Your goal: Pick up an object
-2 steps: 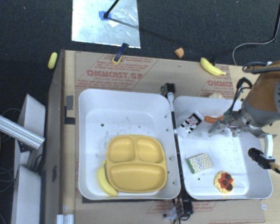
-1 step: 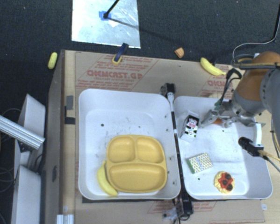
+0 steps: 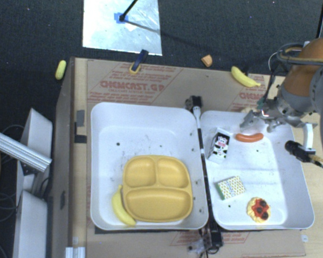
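Jaws (image 3: pixel 262 118) spread, hovering just above the sausage (image 3: pixel 249 137) in the right bin (image 3: pixel 296 181).

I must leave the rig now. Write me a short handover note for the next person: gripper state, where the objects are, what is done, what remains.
Gripper: over the far edge of the right bin, just above the hot dog. It holds nothing that I can see.
Right bin: hot dog at the far side, small black-and-white box near the divider, green patterned block, small pizza near the front.
Left bin: yellow divided tray with a banana at its left edge.
Done: nothing lifted.
Left: grasp one object and lift it; the hot dog is nearest.
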